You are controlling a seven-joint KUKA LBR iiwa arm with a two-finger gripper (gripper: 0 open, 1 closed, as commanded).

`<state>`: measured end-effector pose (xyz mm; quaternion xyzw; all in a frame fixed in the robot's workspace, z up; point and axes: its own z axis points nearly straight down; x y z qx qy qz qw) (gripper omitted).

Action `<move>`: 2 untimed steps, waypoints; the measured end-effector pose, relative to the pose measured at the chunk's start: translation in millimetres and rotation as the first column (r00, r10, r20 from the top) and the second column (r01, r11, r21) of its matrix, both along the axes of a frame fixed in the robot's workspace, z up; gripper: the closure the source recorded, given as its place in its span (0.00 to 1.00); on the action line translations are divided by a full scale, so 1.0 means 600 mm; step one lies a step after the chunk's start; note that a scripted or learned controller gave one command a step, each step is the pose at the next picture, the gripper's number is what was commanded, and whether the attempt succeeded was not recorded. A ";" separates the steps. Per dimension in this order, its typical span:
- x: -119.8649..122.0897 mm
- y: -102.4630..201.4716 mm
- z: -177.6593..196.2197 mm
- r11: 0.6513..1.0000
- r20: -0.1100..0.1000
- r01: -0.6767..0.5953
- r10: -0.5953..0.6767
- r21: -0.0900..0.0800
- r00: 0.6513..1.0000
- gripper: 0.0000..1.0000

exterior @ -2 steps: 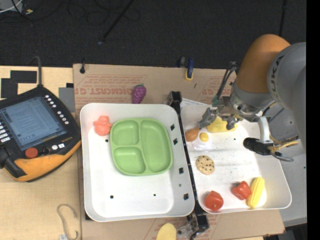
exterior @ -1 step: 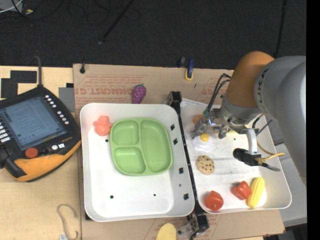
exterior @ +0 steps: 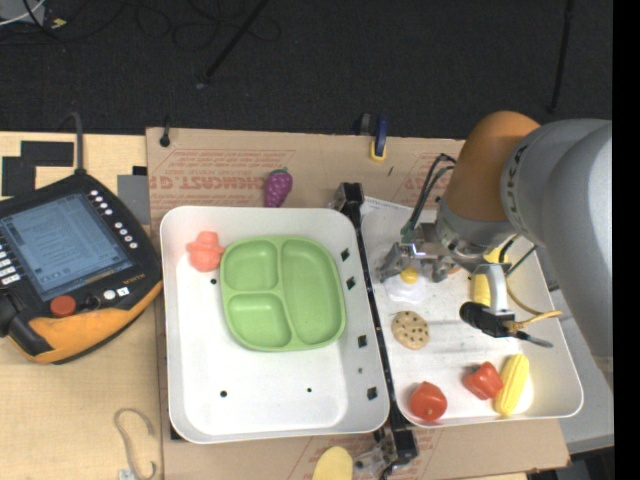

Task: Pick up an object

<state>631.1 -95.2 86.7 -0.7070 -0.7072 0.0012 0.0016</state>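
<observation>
My gripper [exterior: 410,264] hangs low over the far left part of the right bin [exterior: 560,393], under the grey arm with its orange band. A small pale yellow object [exterior: 408,277] peeks out just below it, and whether the two touch is unclear. A round cookie [exterior: 409,329] lies a little nearer the front. Along the front of this bin sit a red tomato [exterior: 428,401], a small red pepper [exterior: 482,380] and a yellow corn cob [exterior: 513,384]. A yellow piece [exterior: 481,289] lies to the gripper's right, beside a black cable end.
The left bin [exterior: 200,388] holds a green divided plate [exterior: 281,294] and an orange-pink toy [exterior: 204,251]. A purple grape bunch [exterior: 278,186] lies behind the bins, and a yellow object [exterior: 333,463] lies in front. A teach pendant [exterior: 62,258] rests at the far left.
</observation>
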 end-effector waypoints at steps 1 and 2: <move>0.003 -0.003 0.023 1.000 0.005 0.004 -0.004 0.000 1.000 1.00; -0.010 -0.009 0.122 1.000 0.007 0.007 -0.007 -0.001 1.000 1.00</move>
